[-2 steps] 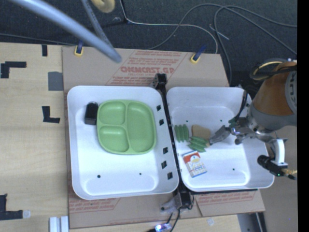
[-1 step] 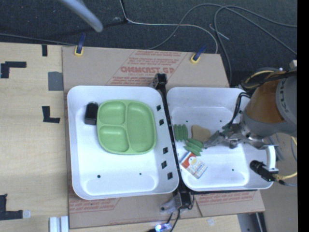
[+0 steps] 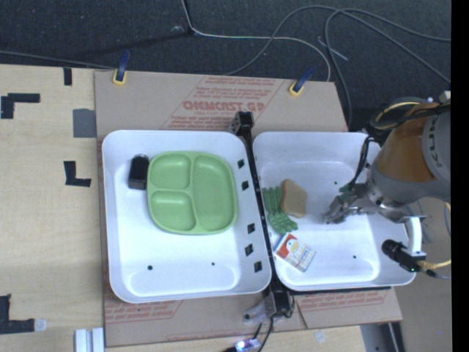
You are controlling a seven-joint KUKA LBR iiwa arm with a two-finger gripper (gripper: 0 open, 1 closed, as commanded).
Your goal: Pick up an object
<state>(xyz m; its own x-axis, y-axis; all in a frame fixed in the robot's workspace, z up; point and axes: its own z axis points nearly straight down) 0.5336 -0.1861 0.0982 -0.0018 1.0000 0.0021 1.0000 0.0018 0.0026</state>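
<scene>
Objects fill both bins. Left bin (image 3: pixel 117 218): a green divided plate (image 3: pixel 193 193) with a small black block (image 3: pixel 138 171) touching its left edge. Right bin (image 3: pixel 322 156): a tan sponge (image 3: pixel 294 197) and green toy (image 3: pixel 277 213) by the left wall, a printed packet (image 3: pixel 294 251) nearer. Gripper (image 3: pixel 338 209) hangs low over the right bin floor, right of the sponge; whether it is spread, I cannot tell.
</scene>
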